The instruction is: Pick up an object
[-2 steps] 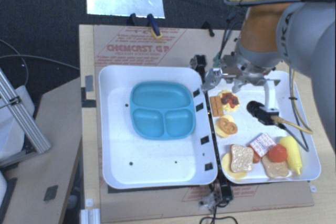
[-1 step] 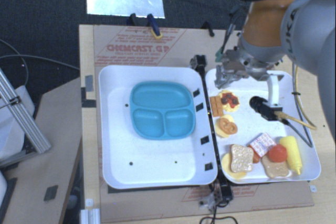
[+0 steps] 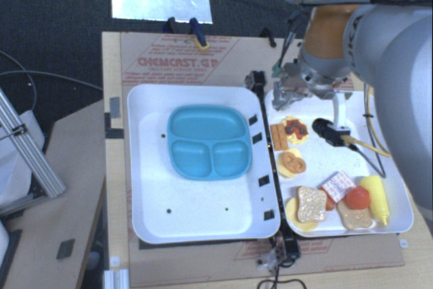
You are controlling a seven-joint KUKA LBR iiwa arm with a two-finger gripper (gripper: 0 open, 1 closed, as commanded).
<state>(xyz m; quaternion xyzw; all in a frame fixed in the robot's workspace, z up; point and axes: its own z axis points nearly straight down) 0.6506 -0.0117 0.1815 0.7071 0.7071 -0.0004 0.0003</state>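
Pincer (image 3: pixel 283 99): I see it low over the right bin's (image 3: pixel 404 208) far left corner; fingers too blurry, cannot tell their state.
Arm (image 3: pixel 365 24): grey, orange band, enters from right.
Objects: toast slice (image 3: pixel 311 204), tomato (image 3: pixel 358 197), yellow banana-like piece (image 3: pixel 376 198), pretzel (image 3: pixel 291 162), all in right bin, near side.
Left bin (image 3: pixel 149 213): holds blue divided tray (image 3: pixel 208 142).

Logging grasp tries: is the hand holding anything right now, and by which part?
Nothing is visibly held. The hand hangs at the right bin's far end, above the waffle; no item shows in it.
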